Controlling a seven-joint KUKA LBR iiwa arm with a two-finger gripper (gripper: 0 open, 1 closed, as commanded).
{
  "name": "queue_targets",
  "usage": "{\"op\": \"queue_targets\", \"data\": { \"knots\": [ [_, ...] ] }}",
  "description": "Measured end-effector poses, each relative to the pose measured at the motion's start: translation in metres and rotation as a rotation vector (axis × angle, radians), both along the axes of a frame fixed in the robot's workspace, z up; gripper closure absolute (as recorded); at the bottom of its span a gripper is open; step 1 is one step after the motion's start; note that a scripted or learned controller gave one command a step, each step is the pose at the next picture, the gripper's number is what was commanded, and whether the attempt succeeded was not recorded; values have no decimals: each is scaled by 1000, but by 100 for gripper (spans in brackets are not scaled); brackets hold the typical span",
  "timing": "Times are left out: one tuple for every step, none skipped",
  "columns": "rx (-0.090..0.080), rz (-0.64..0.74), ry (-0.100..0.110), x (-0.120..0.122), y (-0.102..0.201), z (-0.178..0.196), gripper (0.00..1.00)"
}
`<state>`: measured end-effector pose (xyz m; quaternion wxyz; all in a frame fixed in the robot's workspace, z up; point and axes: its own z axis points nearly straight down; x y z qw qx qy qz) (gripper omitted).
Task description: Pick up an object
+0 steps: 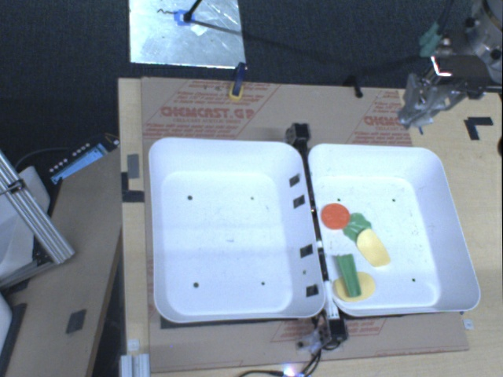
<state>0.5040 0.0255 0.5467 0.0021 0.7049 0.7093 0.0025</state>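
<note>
While the gripper [416, 108] hovers upper right, grip state unreadable | objects cluster lower centre of right bin [440, 179] | best: descend onto orange disc [335, 216], clear of neighbours.

We find two shallow white plastic bins side by side: the left bin [224, 234] and the right bin [416, 179]. In the right bin, near its left wall, we note a round orange disc [335, 215], a green block [356, 226] touching it, a yellow oval piece [373, 249] just beyond, and a green bar [346, 275] lying on a yellow flat piece [363, 287] toward the front. The gripper [416, 108] sits behind the right bin.
</note>
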Motion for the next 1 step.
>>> {"op": "queue_targets", "data": {
  "knots": [
    [1, 4, -3, 0, 0, 11, 100]
  ]
}}
